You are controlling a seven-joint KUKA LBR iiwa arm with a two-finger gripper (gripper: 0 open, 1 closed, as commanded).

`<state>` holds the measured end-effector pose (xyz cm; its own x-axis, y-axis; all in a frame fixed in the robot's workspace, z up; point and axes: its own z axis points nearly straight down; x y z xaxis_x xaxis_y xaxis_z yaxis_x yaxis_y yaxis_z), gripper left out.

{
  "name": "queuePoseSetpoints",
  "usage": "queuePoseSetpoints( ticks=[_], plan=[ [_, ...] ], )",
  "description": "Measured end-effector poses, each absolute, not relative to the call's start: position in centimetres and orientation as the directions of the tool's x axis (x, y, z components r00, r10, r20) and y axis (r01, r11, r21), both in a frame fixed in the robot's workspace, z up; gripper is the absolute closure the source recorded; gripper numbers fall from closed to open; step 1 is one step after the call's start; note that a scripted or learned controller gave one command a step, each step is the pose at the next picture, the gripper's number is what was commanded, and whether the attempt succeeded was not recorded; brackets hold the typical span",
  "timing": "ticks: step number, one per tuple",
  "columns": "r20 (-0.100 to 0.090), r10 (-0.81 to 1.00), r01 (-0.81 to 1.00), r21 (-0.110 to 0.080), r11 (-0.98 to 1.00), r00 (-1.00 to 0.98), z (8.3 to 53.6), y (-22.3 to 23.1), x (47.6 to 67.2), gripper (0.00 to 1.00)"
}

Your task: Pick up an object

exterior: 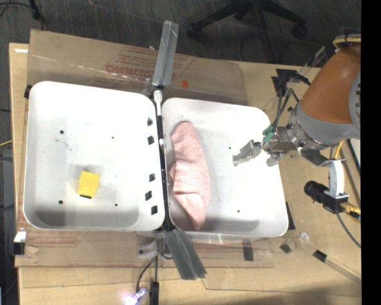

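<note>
Right bin (267, 218), left side: pink cloth (189, 173), likely soft, light; pinch mid-fold. My claw (246, 152) hovers empty; opening indiscernible.

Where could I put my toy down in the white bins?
Left bin: bare floor all around the yellow block. Right bin: the pink cloth crowds its left side; free floor lies between cloth and right wall, under the pincer.

Pink cloth (189, 173) lies in the white right bin (254, 215), a yellow block (88, 184) in the white left bin (44, 107), orange band (330, 94) glowing on the grey arm.
</note>
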<state>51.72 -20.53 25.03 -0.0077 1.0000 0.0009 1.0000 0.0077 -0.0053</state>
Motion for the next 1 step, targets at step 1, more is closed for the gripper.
queuePoseSetpoints(
  ticks=[1],
  plan=[
    [0.004, 0.881, 0.881, -0.004, 0.473, -0.473, 17.61, -19.99, 56.75, 0.00]
  ],
)
